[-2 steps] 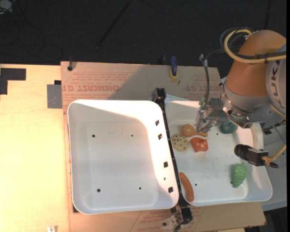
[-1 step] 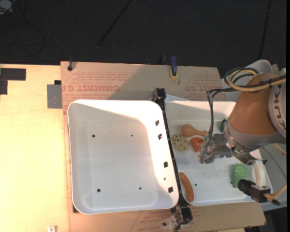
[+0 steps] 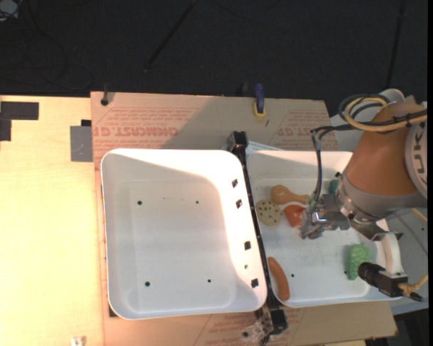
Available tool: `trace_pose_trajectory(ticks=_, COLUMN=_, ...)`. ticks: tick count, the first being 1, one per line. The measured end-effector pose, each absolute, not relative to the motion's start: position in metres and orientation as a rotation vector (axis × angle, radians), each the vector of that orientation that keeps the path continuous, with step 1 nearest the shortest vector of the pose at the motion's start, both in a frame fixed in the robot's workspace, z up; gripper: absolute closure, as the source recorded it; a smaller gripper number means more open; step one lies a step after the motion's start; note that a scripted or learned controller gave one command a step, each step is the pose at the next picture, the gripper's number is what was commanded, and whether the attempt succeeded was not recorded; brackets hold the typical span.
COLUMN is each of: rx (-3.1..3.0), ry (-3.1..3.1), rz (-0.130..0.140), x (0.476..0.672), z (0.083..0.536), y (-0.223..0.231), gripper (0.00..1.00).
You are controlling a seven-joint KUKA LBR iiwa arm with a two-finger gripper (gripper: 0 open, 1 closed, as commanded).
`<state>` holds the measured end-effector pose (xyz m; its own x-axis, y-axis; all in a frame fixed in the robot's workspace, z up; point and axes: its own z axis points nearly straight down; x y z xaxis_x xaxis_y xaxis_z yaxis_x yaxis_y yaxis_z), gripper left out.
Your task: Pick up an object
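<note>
Red piece (image 3: 294, 213) — beside gripper (image 3: 314, 225)

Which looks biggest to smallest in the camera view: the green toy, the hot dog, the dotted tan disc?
1. hot dog, longest, lying by the right bin's near-left corner.
2. green toy and dotted tan disc: they look about alike, so I won't rank them.
</note>
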<state>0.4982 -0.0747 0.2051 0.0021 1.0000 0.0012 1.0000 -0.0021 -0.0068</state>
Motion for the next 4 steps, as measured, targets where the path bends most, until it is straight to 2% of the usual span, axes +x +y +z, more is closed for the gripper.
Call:
trace_pose_trajectory(ticks=1, rx=-2.222, ry=-2.213, rz=0.009, x=0.473, z=0.162, y=-0.114, gripper=1.0)
trace_pose_trajectory(ticks=4, rx=-2.224, ry=-2.207, rz=0.007, x=0.475, z=0.193, y=-0.115, gripper=1.0)
